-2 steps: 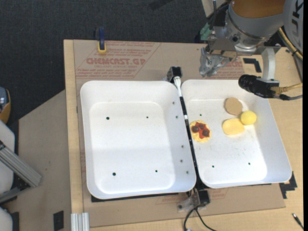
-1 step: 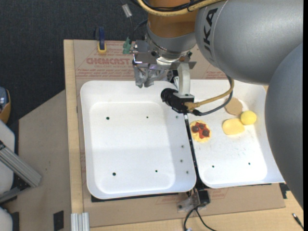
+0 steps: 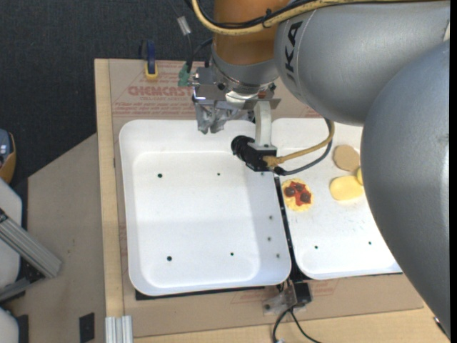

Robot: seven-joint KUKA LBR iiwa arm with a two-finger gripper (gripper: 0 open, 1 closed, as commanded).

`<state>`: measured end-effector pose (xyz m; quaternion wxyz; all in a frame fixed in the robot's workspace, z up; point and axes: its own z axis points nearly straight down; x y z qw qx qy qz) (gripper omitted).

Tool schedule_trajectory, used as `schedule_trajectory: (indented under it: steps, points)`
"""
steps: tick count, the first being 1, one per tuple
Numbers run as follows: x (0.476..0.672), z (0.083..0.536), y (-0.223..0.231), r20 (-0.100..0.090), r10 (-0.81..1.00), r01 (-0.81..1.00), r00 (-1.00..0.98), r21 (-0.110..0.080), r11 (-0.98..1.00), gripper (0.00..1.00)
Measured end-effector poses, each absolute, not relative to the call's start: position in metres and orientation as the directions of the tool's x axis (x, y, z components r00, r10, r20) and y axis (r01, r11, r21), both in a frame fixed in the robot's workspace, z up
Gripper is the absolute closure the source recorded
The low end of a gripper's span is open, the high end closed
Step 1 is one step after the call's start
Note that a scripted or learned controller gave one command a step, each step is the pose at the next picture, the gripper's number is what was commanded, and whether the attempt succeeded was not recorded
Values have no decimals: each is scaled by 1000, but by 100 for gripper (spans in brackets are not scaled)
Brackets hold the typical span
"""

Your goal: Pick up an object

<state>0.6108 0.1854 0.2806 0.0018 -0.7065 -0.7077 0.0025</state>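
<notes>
The gripper (image 3: 212, 123) is hanging over the far rim of the left bin (image 3: 136, 191), near that bin's back right corner; its fingers are looking drawn close together with nothing showing between them, though the slant is making the gap hard to judge, so I am reading it as narrow and holding nothing.

The things worth picking are all lying in the right bin (image 3: 343, 259); from the gripper they are sitting at about four o'clock, across the divide where the two bins are meeting. Nearest is the small pizza-like piece (image 3: 298, 194), round with red and dark topping, lying just beside the right bin's left wall; beyond it, at about three o'clock from that piece, the yellow lump (image 3: 347, 189) is lying with its long axis running roughly nine to three; the tan oval piece (image 3: 346, 157) is sitting just above the yellow one, at its twelve o'clock, near but apart.

Counting: two bins; three objects in view, one of each kind; one arm (image 3: 371, 56), crossing over much of the right bin.
</notes>
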Motion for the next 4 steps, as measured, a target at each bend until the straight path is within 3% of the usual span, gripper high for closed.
schedule_trajectory:
  steps: [1,2,3,4]
  points:
    - [607,290,176,0,1000,1000,0,-3,0,100]
    - [604,357,113,0,1000,1000,6,7,-6,100]
    - [604,286,99,-2,1000,1000,3,-8,-3,100]
    - [564,210,46,-3,1000,1000,7,-12,-7,100]
